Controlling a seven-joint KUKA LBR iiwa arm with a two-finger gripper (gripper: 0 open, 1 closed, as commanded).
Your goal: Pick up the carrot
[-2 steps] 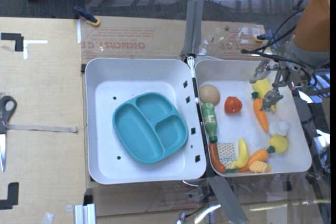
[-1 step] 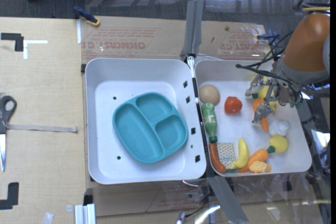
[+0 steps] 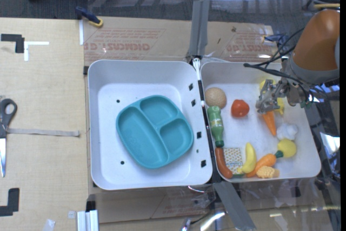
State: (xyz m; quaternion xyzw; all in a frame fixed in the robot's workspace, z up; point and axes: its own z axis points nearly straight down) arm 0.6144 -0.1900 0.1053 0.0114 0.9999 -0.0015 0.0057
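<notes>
- Camera view is showing the right bin (image 3: 311, 162) holding the gripper (image 3: 268, 104), whose closed fingers are pinching the carrot (image 3: 270, 121), hanging at six o'clock below them.
- Tomato (image 3: 240, 109) is sitting at nine o'clock; lemon (image 3: 287, 147) is lying at five o'clock, apart.

The bench (image 3: 43, 89), light wood at the left with cardboard sheets toward the back, carries two white bins side by side, the left bin (image 3: 102, 78) and the right bin (image 3: 308, 167), and scissors (image 3: 5, 127) at its left edge.
</notes>
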